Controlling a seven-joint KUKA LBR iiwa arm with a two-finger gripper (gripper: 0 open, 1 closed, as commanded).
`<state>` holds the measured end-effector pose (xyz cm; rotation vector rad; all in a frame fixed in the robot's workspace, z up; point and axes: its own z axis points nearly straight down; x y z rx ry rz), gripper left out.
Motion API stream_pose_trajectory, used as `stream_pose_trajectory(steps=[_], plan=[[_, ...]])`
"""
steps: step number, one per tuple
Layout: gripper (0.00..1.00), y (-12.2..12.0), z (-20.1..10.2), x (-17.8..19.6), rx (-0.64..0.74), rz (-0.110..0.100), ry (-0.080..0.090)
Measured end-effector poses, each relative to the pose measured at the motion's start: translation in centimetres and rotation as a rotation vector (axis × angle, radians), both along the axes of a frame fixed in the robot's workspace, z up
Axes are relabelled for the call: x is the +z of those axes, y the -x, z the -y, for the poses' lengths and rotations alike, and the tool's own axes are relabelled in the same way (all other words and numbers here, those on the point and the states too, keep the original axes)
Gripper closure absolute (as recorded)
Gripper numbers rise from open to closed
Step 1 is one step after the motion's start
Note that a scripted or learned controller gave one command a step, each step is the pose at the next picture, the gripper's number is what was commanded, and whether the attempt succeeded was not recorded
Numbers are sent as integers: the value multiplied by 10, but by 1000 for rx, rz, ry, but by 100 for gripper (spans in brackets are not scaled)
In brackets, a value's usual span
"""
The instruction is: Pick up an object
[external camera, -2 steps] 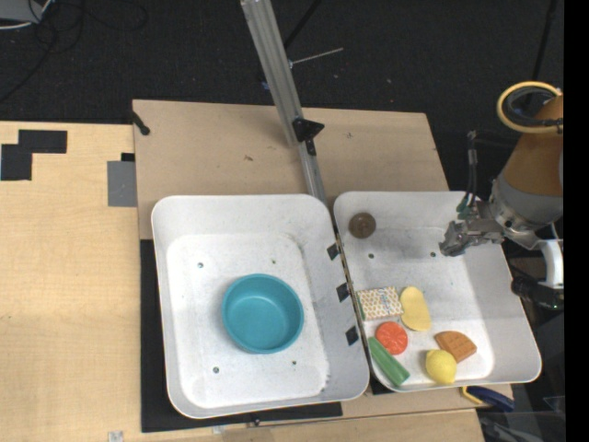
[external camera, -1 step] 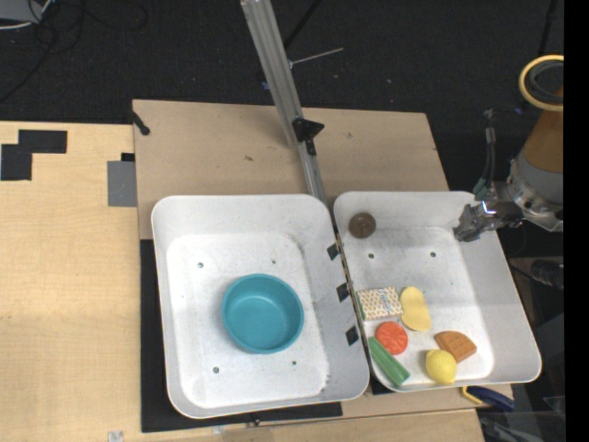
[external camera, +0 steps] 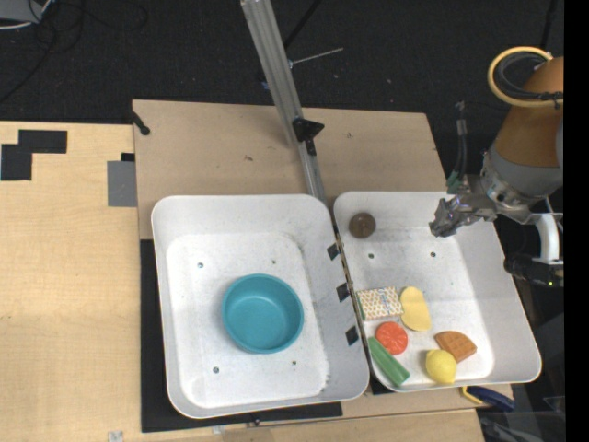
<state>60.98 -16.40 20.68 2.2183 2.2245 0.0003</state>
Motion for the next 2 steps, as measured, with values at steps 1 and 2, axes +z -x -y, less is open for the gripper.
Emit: stream_pose_trajectory(steps=[1,2], plan=[[100,-1,-58,-5,1,-1,-1],[100,2,-112,10,1,0,-1]])
